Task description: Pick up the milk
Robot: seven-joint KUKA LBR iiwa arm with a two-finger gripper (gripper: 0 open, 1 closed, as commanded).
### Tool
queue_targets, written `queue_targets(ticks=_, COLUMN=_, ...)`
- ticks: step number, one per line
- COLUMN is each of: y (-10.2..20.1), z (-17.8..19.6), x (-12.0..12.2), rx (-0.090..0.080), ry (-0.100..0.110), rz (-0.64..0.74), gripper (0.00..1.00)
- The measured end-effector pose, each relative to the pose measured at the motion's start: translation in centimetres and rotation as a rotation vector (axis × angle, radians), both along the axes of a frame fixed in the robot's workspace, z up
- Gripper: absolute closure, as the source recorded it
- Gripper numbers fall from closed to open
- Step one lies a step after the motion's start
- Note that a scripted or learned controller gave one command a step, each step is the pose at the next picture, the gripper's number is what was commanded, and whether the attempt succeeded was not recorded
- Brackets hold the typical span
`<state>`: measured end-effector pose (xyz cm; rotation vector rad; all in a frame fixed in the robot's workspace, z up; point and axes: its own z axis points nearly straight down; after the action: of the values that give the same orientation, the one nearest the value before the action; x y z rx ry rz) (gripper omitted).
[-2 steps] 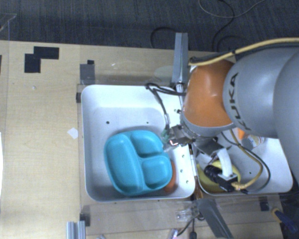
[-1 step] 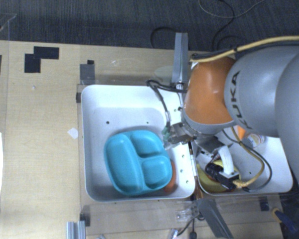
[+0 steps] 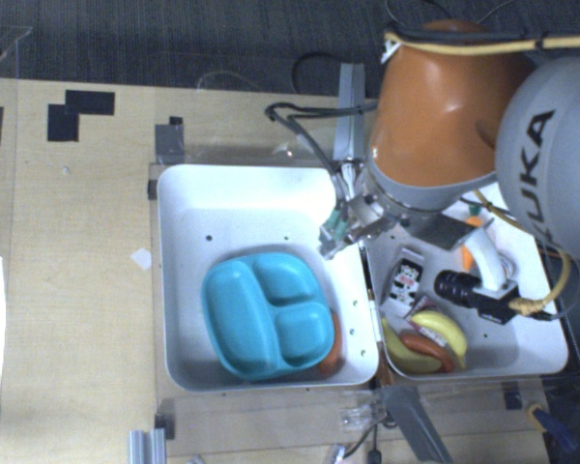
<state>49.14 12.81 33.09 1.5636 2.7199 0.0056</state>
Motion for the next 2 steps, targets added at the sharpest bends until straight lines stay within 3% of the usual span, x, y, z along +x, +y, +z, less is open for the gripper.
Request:
queue_targets(ticks=1, y=1.45, z=-7.86, x=0.72, rx=-0.001, ry=0.006, rz=-0.136, gripper=1.00)
queue_targets(ticks=2, y=1.45, z=-7.84, x=0.73, rx=-0.001, ry=0.005, rz=-0.136, gripper=0.00)
